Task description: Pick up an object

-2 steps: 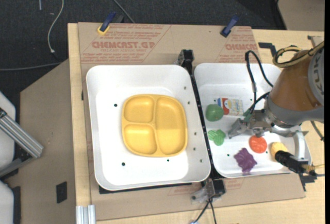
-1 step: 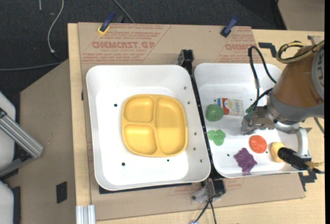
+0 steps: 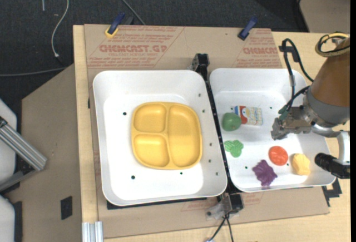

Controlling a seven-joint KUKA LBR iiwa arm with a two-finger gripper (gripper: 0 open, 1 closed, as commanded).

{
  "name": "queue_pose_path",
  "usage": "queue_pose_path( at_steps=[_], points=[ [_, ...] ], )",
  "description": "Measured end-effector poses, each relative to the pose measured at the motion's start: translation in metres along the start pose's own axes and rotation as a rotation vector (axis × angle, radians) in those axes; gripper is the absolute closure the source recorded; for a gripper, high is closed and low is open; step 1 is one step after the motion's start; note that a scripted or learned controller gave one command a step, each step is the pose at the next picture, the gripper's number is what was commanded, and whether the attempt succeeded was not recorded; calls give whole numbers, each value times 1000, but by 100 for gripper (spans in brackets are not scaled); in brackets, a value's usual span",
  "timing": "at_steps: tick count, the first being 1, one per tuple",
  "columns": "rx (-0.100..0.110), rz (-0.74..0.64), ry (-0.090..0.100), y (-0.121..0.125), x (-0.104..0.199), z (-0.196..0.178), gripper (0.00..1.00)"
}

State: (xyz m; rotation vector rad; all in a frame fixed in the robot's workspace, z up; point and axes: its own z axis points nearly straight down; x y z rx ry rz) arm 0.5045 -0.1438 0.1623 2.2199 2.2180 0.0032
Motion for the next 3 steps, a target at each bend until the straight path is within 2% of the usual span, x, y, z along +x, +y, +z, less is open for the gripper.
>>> queue_pose_path(
  at_steps=[2, 3],
  points=[
    [-3, -3, 0, 10, 1, -99, 100],
    [1, -7, 1, 38, 57, -94, 100]
  ],
)
